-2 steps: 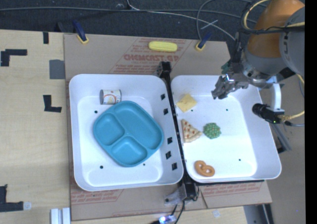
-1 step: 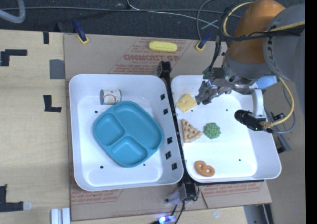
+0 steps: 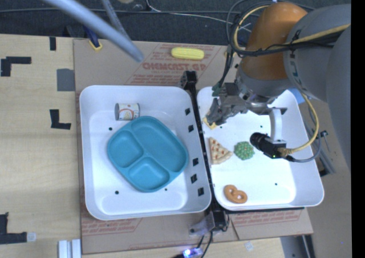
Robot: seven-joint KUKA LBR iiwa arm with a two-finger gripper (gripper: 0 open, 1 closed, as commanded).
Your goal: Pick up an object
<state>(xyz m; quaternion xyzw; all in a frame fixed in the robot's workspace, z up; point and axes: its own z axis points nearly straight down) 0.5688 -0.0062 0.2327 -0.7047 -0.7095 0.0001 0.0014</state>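
My gripper (image 3: 215, 117) reaches down into the right bin (image 3: 302, 191) near its upper left corner, beside the divider. Something small and yellowish shows at its fingertips, too small to name or to tell if it is held. Just below the gripper lies a pizza-slice toy (image 3: 218, 151). To the right of the slice sits a green broccoli-like piece (image 3: 244, 150). A pretzel (image 3: 235, 194) lies near the bin's front. In the left bin (image 3: 91, 137) rest a blue divided plate (image 3: 147, 152) and a small can (image 3: 126, 111) on its side.
A yellow banana-shaped toy (image 3: 187, 53) lies on the cardboard behind the bins. A grey pole (image 3: 80, 11) slants across the top left. Cables and a black connector (image 3: 266, 144) hang from the wrist over the right bin.
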